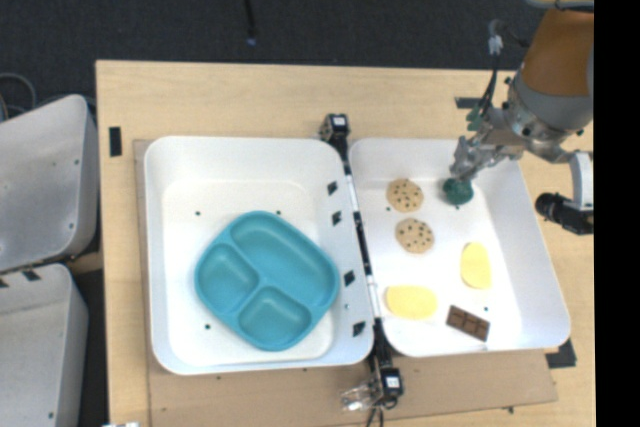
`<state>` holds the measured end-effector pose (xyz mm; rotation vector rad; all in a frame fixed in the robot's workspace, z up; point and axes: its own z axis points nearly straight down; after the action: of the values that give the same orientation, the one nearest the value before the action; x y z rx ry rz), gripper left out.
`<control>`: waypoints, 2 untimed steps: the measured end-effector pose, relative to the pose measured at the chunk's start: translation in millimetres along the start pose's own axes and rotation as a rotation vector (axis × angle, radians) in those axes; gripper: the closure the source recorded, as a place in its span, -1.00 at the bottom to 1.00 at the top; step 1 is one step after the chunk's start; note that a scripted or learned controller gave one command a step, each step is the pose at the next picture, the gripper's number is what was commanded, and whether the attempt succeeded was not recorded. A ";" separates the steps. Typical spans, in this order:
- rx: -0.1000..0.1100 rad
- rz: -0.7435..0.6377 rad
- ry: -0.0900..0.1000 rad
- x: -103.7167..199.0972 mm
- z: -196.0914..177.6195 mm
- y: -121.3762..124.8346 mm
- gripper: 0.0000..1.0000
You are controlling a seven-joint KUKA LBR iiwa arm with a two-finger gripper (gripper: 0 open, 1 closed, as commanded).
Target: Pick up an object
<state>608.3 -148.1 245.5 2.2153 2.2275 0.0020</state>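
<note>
The right bin (pixel 535 245) holds a small dark green object (pixel 458 192) near its far side. My gripper (pixel 466 169) hangs directly over it, at its upper edge, and whether they touch is unclear. Two round chocolate-chip cookies (pixel 405 195) (pixel 414 235) lie to the left of the green object. A yellow oval piece (pixel 476 266) lies nearer the front. A wider yellow piece (pixel 411 301) and a brown chocolate bar (pixel 467 322) sit by the front edge.
A teal divided plate (pixel 265 279) lies in the left bin (pixel 170 215). A ridge with black clips (pixel 352 215) separates the two bins. The wooden bench (pixel 250 100) runs around them, and a grey surface (pixel 40 185) stands at the far left.
</note>
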 end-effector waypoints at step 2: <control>0.002 0.000 0.000 101.4 17.1 -23.9 1.00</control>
<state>583.9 -46.8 228.5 2.2166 2.2280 -0.0007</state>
